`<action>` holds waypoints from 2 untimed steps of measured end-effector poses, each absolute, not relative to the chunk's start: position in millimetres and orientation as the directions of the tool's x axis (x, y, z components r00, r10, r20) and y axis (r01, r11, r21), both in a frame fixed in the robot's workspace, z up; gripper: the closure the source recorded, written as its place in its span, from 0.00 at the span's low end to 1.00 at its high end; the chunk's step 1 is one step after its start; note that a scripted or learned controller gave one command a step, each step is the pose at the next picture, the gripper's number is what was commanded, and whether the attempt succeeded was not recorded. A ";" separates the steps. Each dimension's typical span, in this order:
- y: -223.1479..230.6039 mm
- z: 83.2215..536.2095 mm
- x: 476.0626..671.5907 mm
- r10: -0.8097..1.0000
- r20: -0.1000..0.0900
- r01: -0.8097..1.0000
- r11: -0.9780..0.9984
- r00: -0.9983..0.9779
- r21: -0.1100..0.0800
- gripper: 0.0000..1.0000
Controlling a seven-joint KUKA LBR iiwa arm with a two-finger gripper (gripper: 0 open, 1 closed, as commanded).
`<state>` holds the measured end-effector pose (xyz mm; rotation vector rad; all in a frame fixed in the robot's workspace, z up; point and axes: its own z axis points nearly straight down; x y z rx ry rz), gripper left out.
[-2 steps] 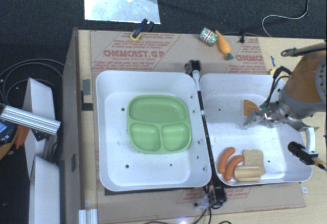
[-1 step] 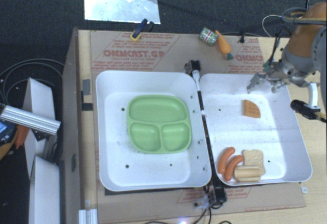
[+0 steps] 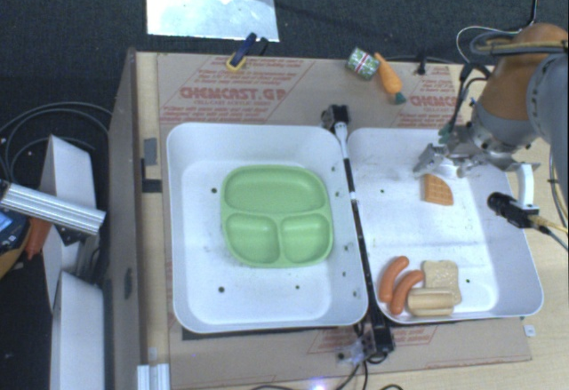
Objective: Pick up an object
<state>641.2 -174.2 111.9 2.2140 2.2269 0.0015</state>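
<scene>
Gripper (image 3: 442, 159) low over right bin (image 3: 498, 242), fingers spread, nothing between; orange cracker (image 3: 436, 191) just below fingertips. Sausages (image 3: 399, 282), bread slice (image 3: 441, 278) at near edge. Green divided plate (image 3: 276, 216) in left bin (image 3: 191, 228).

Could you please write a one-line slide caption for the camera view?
Gripper poised just above an orange waffle piece in the right bin; green divided plate in the left bin.

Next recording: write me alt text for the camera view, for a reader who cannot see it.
A grey arm's two-finger gripper hovers above an orange waffle-like toy cracker in the right shallow white bin. Near that bin's front lie two orange toy sausages, a tan toy bread slice and a bun. The left white bin holds a green three-compartment plastic tray.
</scene>
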 end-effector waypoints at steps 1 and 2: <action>-177.2 102.6 640.2 1.000 -0.001 1.000 0.003 -0.003 0.003 0.00; -182.5 84.6 635.3 1.000 -0.001 1.000 0.001 -0.001 0.002 0.00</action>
